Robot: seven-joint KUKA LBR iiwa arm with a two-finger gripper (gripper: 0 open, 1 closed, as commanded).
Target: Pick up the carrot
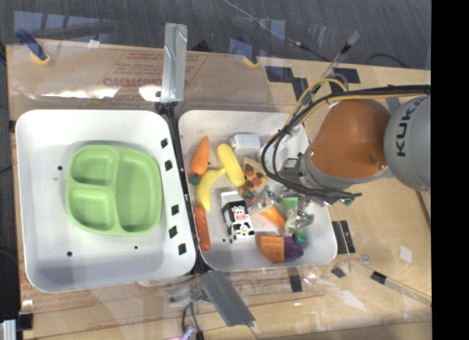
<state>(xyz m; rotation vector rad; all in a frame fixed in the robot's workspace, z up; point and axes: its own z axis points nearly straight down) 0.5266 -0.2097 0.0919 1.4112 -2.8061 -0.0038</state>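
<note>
Count, top-down view: two white bins, left [29,207] and right [220,120]. One green divided plate [115,188]. One carrot [200,155]. One corn cob [230,165], one banana [207,187], one sausage [202,227], one waffle [270,247]. One gripper [287,210].

The small orange plastic carrot [200,154] lies at the right bin's left side — slanted, its narrow end up. It rests just beside my reach's far wall.

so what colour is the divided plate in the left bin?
Light green: the divided plate, seen clearly in the camera view, against the white left bin.
</note>
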